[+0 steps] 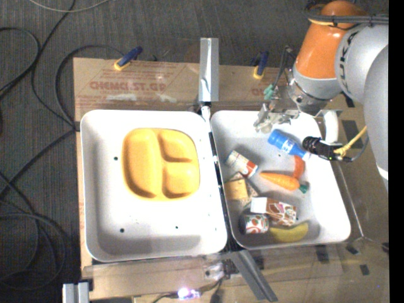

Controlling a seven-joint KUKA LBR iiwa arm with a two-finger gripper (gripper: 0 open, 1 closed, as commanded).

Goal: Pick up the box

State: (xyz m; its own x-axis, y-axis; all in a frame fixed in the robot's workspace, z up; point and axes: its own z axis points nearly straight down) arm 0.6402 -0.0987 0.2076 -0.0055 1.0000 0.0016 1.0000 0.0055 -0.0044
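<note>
The box (237, 189) is small and brown. It lies in the right bin (338, 216) close to that bin's left wall, below a white and red tube (242, 163). My gripper (267, 120) hangs over the bin's far edge, up and to the right of the box and well apart from it. Nothing shows beneath the gripper. A blue bottle (283, 142) lies just to its lower right.
The right bin also holds a carrot (280, 180), a red piece (298, 166), a white card (259, 205), a patterned packet (282, 213), a can (254, 223) and a banana (290, 232). A yellow divided tray (161, 163) sits in the left bin (101, 188).
</note>
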